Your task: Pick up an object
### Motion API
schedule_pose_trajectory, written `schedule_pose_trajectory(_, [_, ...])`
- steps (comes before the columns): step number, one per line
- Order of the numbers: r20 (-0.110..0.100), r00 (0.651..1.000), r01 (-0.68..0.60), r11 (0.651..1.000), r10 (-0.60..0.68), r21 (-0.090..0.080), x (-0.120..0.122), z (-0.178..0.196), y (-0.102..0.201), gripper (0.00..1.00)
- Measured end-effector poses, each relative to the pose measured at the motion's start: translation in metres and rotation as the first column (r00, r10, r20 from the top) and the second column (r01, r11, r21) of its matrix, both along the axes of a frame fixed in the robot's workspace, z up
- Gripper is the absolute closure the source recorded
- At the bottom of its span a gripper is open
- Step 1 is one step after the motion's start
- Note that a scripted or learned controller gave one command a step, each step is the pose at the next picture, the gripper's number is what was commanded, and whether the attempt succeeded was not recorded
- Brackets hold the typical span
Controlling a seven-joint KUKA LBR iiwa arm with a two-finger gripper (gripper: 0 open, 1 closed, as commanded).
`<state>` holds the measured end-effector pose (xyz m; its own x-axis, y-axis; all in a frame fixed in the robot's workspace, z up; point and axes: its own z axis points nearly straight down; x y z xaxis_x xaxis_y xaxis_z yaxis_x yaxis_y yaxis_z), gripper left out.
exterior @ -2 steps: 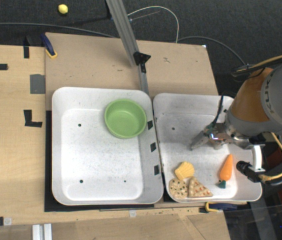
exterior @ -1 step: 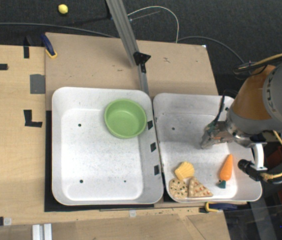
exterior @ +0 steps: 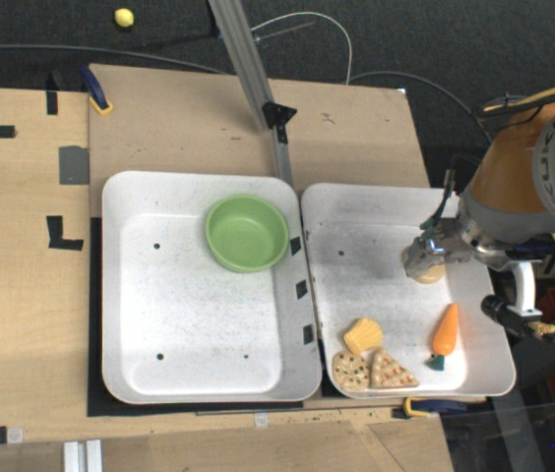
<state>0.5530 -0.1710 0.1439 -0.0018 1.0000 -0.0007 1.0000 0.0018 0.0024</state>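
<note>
In the right bin (exterior: 356, 224) lie an orange toy carrot (exterior: 445, 331), a yellow cheese-like block (exterior: 362, 336), a round waffle cookie (exterior: 350, 370) and a triangular cracker (exterior: 390, 371). My gripper (exterior: 425, 260) hangs low over the bin's right side, above and left of the carrot. A tan rounded object (exterior: 429, 272) shows right under it, partly hidden. The green bowl (exterior: 247, 232) sits in the left bin (exterior: 159, 293) at its upper right.
A grey pole (exterior: 243, 47) slants down to the seam between the bins. Cables run across the dark floor at the top. A small yellow ball (exterior: 124, 17) lies far off at the upper left. The arm's body (exterior: 524, 185) fills the right edge.
</note>
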Motion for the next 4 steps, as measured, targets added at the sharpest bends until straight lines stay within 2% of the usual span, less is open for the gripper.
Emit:
schedule_pose_trajectory(1, [0.001,1.0,-0.001,1.0,0.001,0.0,0.009,0.048,0.005,1.0])
schedule_pose_trajectory(2, [0.003,1.0,-0.001,1.0,0.001,-0.001,0.006,0.11,0.008,1.0])
schedule_pose_trajectory(4, [-0.004,1.0,-0.005,1.0,0.005,0.003,-0.011,0.117,0.112,1.0])
